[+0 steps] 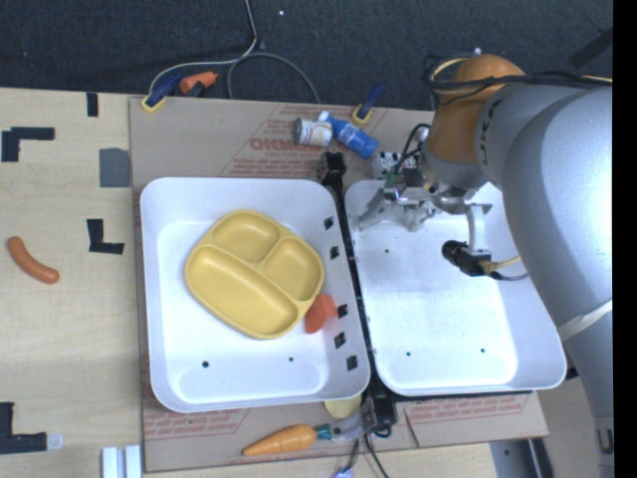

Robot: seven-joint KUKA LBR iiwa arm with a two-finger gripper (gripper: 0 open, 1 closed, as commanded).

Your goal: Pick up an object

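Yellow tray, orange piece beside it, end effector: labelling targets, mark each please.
yellow tray [254, 272], camera view, centre divider.
orange piece [318, 314], camera view, its middle.
end effector [403, 207], camera view, between fingertips.

Wooden bench [60, 357] under a cardboard sheet [249, 137] bearing two white bins: left bin [159, 297] and right bin [448, 361] touching side by side. Toy sausage [32, 260] on bare wood at 9 o'clock; toy carrot [279, 441] at 6 o'clock; small bottle [336, 132] at 12 o'clock
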